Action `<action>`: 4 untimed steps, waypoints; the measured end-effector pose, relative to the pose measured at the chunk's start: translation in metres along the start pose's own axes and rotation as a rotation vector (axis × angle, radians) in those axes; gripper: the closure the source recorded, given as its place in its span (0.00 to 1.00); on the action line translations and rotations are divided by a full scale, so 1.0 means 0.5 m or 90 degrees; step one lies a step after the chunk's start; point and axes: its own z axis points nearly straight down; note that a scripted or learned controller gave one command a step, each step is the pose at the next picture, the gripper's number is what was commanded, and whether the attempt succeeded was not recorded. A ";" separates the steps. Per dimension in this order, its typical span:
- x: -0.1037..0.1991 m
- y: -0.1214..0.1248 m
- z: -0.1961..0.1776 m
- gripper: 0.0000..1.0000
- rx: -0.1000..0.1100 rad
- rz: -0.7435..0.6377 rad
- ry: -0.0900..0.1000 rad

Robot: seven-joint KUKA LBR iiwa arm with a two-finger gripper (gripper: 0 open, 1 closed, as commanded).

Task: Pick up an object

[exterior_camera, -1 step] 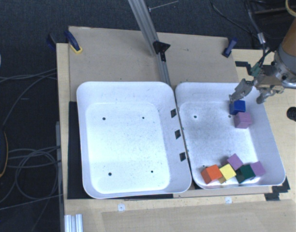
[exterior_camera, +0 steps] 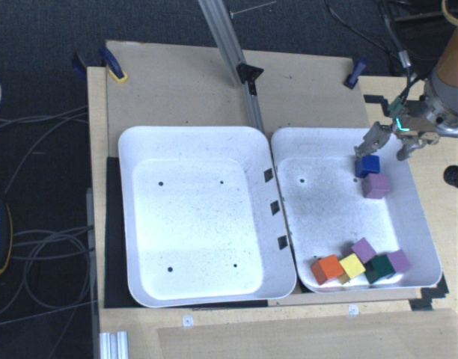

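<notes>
Spread apart, fingers [exterior_camera: 373,137] of gripper [exterior_camera: 391,143] splayed left and right over far right corner of right bin [exterior_camera: 319,200], nothing seen between them. Just below left finger, blue cube [exterior_camera: 367,164] on bin floor, close enough that contact cannot be told. Touching blue cube's near-right edge, mauve block [exterior_camera: 376,186].

Largest first: wooden bench [exterior_camera: 184,81], tan, bearing both bins. Left bin [exterior_camera: 191,215], white, shallow, four small dark spots on its floor. Right bin, same kind, holding all the blocks. Grey pole [exterior_camera: 227,40] slanting up from seam between bins toward far edge. Arm [exterior_camera: 447,81] entering from right, cut off by frame edge, orange band barely visible at top.

Clustered at near right corner of right bin: orange cube [exterior_camera: 328,268], yellow cube [exterior_camera: 352,265], purple block [exterior_camera: 364,248], dark green cube [exterior_camera: 379,268], second purple block [exterior_camera: 398,260], all touching or nearly so. White shape under green cube hard to make out.

Blue clamps [exterior_camera: 114,63] at far corners of bench. Cables [exterior_camera: 34,223] on dark carpet at left.
</notes>
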 end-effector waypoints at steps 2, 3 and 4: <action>-0.015 -0.028 0.223 0.00 0.005 0.001 0.001; -0.002 -0.037 0.346 0.00 0.005 0.000 0.001; -0.003 -0.032 0.316 1.00 -0.002 0.000 0.000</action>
